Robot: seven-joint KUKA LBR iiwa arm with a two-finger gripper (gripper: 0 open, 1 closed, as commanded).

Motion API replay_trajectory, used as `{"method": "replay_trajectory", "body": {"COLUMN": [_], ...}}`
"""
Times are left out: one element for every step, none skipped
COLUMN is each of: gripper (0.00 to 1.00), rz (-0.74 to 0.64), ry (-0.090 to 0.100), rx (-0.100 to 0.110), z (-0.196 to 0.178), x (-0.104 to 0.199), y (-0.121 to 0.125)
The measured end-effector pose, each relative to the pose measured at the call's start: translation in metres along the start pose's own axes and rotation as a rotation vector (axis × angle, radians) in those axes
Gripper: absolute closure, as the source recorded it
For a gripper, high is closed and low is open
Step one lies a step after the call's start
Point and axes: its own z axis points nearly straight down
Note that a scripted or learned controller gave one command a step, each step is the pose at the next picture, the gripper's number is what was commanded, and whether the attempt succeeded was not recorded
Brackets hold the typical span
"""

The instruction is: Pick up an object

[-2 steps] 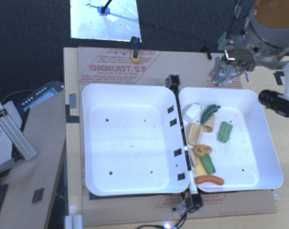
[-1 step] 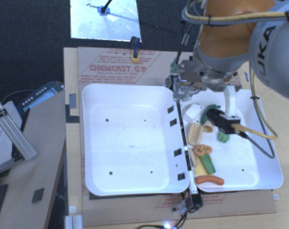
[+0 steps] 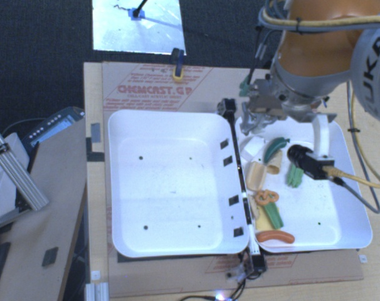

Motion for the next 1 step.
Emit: {"method": "replay_trajectory", "body": {"gripper": [1.0], "rz": [0.001], "ry": [-0.001], "rx": [-0.001], "z": [-0.0141], "x": [-0.0219], "y": [0.0049]}}
